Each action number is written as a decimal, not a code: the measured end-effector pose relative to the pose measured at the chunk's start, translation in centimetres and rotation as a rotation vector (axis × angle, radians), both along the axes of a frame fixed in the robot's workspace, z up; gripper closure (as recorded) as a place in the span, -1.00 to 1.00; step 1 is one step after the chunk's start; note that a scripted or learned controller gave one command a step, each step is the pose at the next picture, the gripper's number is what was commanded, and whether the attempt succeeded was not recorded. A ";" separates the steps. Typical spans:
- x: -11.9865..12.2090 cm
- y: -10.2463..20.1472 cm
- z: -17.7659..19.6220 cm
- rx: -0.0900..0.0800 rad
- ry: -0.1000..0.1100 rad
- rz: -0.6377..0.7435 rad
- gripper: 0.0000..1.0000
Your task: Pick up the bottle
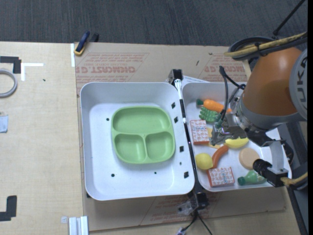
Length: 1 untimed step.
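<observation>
The bottle (250, 178) is small and green and lies on its side in the near right corner of the right bin (193, 88). My gripper (218, 136) hangs over the middle of that bin, between a red-and-white box (198, 131) and a yellow banana (236, 142). It is well to the left of the bottle and farther back, and nothing shows in its grasp. The arm's orange band (271, 84) and grey wrist hide the bin's right side.
Around the gripper lie a carrot (213, 104), a green vegetable (208, 114), a lemon (204, 160), a red pepper (220, 154), a tan disc (249, 156) and a second box (221, 176). A green divided plate (143, 133) sits in the left bin (93, 146).
</observation>
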<state>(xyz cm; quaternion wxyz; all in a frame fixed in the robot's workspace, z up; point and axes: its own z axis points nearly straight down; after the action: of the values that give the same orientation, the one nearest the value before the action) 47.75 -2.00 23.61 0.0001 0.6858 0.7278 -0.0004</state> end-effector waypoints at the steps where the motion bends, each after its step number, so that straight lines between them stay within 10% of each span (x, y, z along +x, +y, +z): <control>1: 0.0 7.6 0.3 0.000 0.001 0.361 1.00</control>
<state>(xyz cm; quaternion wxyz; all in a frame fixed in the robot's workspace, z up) 47.75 5.60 23.88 0.0000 0.5439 0.8392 -0.0006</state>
